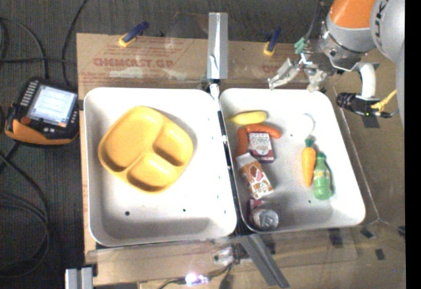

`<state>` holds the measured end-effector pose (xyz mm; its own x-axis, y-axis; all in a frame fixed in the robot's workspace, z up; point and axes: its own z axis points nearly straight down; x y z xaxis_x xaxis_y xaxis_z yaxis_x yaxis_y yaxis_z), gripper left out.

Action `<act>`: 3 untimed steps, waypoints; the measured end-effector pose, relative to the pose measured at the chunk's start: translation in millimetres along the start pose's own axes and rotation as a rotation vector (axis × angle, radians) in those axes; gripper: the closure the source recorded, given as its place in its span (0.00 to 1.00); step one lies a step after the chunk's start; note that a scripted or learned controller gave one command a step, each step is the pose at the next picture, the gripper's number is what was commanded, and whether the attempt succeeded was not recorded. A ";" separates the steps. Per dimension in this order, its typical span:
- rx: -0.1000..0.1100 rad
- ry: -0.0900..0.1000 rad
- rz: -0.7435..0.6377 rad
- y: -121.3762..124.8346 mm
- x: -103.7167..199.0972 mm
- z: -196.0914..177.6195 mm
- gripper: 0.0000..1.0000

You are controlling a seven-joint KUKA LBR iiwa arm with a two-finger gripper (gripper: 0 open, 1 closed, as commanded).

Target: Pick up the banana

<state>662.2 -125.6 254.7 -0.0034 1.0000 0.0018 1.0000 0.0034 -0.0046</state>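
Camera view, from above the bench: two white bins sit side by side, and the banana (249, 117) lies in the right bin (342, 169) near its far rim, at about eleven o'clock within that bin, lying crosswise. Just below it, touching or nearly so, is a red sausage-like piece (258, 130) with a small red packet (260, 145) over it. Further toward six o'clock come a printed carton (256, 178) and a metal can (265, 218), all hugging the divider edge between the bins. At three o'clock in the bin, well apart from the banana, a carrot (307, 162) lies beside a green bottle (321, 178), with bare white floor between the two groups.

The gripper (297, 74) hangs over the far rim of the right bin at about one o'clock, fingers spread and holding nothing; open floor lies between it and the banana.

The left bin (99, 215) holds a yellow divided plate (146, 147), with free floor around it toward six o'clock.
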 end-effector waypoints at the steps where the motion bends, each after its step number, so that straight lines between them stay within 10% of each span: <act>1: -0.001 -0.003 0.080 -35.6 1.2 -75.7 0.00; 2: 0.001 -0.004 0.048 5.8 34.0 -5.1 0.00; 3: 0.003 -0.004 0.170 5.1 31.2 142.4 0.00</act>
<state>666.6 -94.1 112.3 0.1660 0.9861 -0.0035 0.9861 -0.1660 -0.0076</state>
